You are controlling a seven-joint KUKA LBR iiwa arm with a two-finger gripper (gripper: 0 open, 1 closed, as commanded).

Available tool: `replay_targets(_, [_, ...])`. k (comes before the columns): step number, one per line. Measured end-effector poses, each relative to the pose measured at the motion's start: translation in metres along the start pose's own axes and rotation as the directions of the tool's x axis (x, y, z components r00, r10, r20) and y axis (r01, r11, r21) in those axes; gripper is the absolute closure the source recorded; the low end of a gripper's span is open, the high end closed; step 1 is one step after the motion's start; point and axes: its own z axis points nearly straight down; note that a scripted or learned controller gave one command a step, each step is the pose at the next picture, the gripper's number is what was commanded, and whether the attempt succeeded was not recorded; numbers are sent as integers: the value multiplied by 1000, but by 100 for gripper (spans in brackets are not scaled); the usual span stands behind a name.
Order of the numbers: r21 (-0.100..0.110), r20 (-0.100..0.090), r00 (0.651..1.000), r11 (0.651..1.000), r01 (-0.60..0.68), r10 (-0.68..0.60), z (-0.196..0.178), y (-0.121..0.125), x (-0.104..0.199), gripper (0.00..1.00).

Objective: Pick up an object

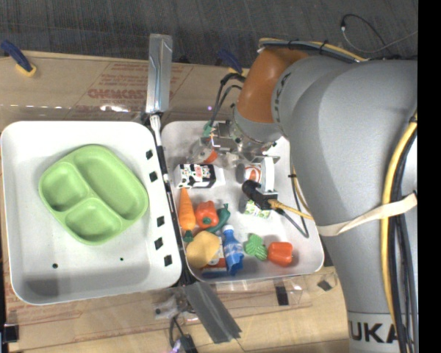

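claw [228, 147] over right bin [309, 252] (toys inside)

Both bins white. Left bin [29, 271] holds a light green divided plate [93, 192]. Beside that plate, in the right bin [309, 259]: orange carrot [185, 210], yellow fruit [202, 248], blue bottle [232, 250], black-and-white patterned carton [197, 175], orange-red pepper [281, 253].

"UKA" is read in white on the arm's base [378, 333] at five o'clock. Red print on the cardboard sheet [117, 87] at eleven o'clock is too blurred to be read.
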Motion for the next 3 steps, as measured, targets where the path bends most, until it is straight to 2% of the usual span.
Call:
replay_targets(1, [3, -1, 1000, 1000, 5, -5, -10, 0, 1, 100])
replay_targets(2, [-4, 0, 989, 989, 151, -151, -127, 5, 48, 100])
replay_targets(3, [2, 0, 970, 970, 243, -243, -89, 3, -72, 100])
